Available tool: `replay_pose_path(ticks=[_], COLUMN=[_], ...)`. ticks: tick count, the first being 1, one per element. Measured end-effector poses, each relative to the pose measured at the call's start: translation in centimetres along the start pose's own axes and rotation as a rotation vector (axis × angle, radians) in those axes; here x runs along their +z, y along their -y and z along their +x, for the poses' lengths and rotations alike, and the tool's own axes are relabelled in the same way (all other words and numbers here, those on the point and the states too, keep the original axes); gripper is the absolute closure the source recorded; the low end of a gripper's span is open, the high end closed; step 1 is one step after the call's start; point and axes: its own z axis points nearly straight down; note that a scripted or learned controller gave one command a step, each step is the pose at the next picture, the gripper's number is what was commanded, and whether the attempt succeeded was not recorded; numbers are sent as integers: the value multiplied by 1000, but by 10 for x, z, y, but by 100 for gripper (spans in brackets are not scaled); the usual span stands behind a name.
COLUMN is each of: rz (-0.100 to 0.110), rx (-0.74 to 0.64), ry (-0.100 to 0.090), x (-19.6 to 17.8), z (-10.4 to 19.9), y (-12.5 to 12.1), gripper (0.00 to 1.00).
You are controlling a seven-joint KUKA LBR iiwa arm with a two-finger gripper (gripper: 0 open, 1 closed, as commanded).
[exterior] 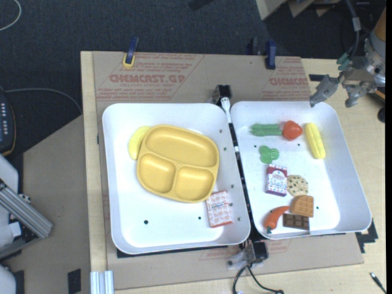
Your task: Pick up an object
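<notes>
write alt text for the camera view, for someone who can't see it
A robot gripper hangs open above the far right corner of the right bin, holding nothing. That bin holds small toy foods, among them a corn cob and a tomato. The left bin holds a yellow divided plate and a small packet.

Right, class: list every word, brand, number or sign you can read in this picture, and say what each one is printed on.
"CHEMCAST G P", red, repeated on the brown backing sheet beneath the bins; the last letters are uncertain.
Small packet in the left bin: red print, too small to read.
Red-and-white packet in the right bin: label too blurred to read.
</notes>
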Motion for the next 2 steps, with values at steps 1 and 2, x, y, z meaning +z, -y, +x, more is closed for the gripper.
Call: replay_pose_path(ticks=[1, 2], rz=[-14, -8], rx=[-3, -3], ry=[3, 1], x=[-8, 52], z=[1, 8], y=[-2, -2], gripper=[0, 0])
